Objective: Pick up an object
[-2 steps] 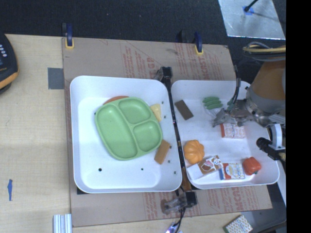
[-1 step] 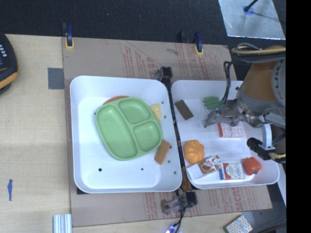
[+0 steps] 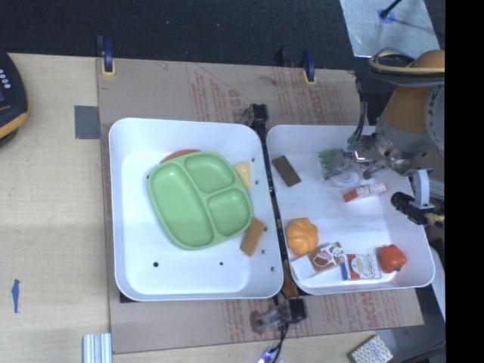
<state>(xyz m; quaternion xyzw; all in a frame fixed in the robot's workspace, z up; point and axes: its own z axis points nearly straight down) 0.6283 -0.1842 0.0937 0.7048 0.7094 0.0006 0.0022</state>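
Pale wooden bench (image 3: 53,225) under clamped brown cardboard sheet (image 3: 189,89), dark floor (image 3: 189,10) beyond

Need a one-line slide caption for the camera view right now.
Gripper low in the right bin near a small red-and-white tube; green divided plate in the left bin.

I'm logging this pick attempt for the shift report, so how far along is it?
Early stage. Done: the arm has reached over the right bin, with the gripper low at its upper part, near a green item and a red-and-white tube. In hand: nothing visibly lifted. Left: grasping and raising an object; the orange pumpkin and red piece lie untouched.
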